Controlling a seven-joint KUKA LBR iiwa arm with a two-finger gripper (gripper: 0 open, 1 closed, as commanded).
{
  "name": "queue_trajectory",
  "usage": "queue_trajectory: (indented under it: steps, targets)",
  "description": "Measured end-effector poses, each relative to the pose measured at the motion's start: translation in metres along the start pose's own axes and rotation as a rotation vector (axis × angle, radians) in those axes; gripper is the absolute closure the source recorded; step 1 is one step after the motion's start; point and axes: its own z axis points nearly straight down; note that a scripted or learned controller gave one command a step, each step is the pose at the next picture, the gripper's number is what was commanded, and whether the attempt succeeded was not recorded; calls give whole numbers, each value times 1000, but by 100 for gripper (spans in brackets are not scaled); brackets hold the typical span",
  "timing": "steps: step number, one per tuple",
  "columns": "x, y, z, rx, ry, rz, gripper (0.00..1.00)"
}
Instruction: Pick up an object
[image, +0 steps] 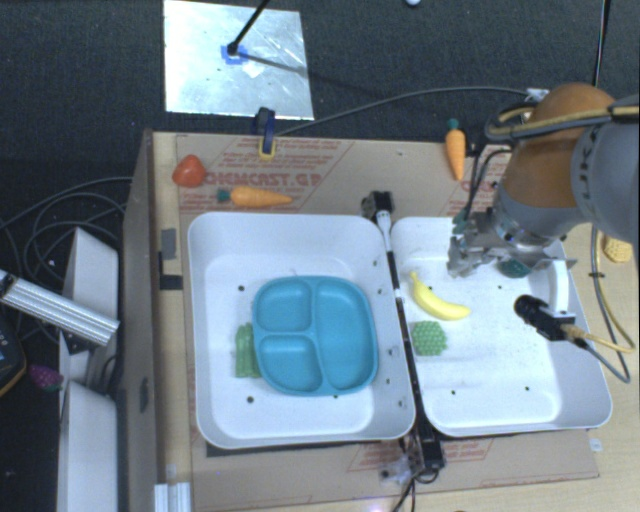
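Observation:
A yellow banana (437, 302) lies in the right bin (520, 400), near its left wall. A green bumpy object (429, 337) sits just below the banana. Hanging over the far part of the right bin, my gripper (466, 258) is a little up and to the right of the banana. A teal object (515, 267) peeks out beside the wrist. In the left bin (230, 250) rests a blue divided plate (312, 335), with a green item (244, 351) at its left edge.
Outside the bins on the cardboard lie an orange carrot (258, 197), a red-orange piece (188, 171) and a second carrot (456, 152). A black clamp (380, 206) sits where the bins meet. Cables run along the right side.

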Motion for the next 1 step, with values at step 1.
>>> queue_trajectory:
  steps: [1]
  targets:
    - [0, -1, 1, 2, 0, 1, 0]
